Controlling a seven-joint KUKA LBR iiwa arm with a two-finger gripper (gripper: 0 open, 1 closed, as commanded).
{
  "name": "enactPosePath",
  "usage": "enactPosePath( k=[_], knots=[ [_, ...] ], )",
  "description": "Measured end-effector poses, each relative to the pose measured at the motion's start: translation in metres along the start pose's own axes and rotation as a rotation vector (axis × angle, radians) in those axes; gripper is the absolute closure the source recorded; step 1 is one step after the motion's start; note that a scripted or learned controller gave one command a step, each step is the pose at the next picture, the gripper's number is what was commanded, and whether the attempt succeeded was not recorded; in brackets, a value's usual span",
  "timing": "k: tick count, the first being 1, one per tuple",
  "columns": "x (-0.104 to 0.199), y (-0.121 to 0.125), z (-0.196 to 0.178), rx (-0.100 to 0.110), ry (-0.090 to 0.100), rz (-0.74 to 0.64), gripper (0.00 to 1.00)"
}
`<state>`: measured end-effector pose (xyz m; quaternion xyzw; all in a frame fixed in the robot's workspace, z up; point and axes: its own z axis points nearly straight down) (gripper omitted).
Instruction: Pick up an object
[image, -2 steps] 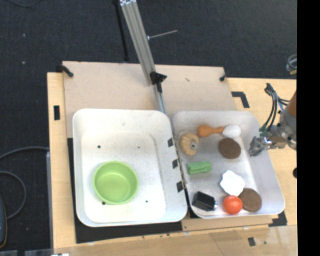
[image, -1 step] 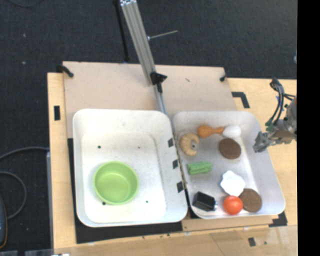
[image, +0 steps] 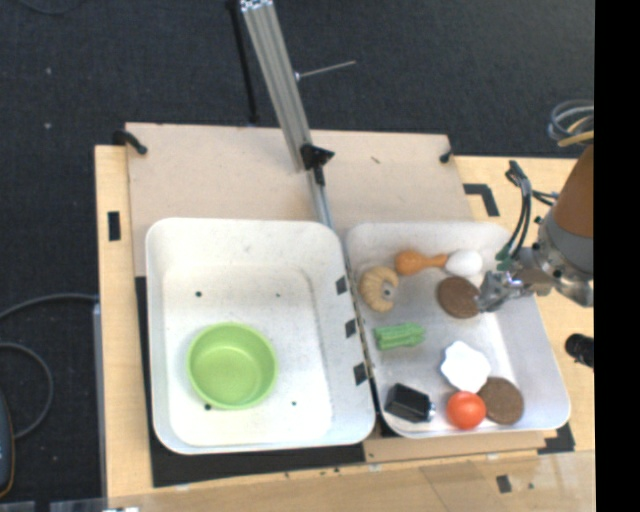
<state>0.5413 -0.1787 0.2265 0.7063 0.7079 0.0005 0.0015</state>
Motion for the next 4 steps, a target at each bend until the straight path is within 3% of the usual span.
enactPosePath(
  k=[4],
  knots=[
    [0.212, -0.008, 0.0, 0.005, 0.004, -0.006, 1.0]
  ],
)
